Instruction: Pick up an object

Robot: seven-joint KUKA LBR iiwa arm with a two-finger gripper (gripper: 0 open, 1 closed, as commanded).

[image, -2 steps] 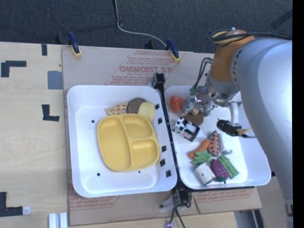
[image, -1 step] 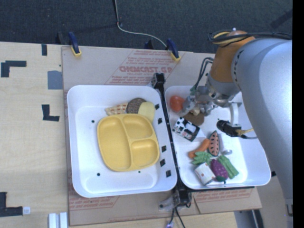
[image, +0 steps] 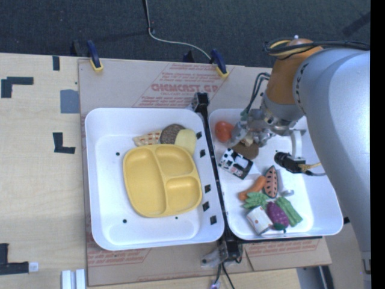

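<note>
Lying in the right bin (image: 328,212), candidate objects include a black-and-white toy (image: 235,162), an orange ball (image: 223,130), a watermelon slice (image: 271,182), a carrot (image: 253,188), grapes (image: 278,214) and a brown piece (image: 247,148) directly under the gripper (image: 252,132). Judged step: descent for a grasp over the bin's upper left, with nothing seen held and the tool's state impossible to tell. Next move calls for settling squarely on the brown piece, clear of toy and ball; the left bin (image: 99,179) holds a yellow tray (image: 162,182).
</note>
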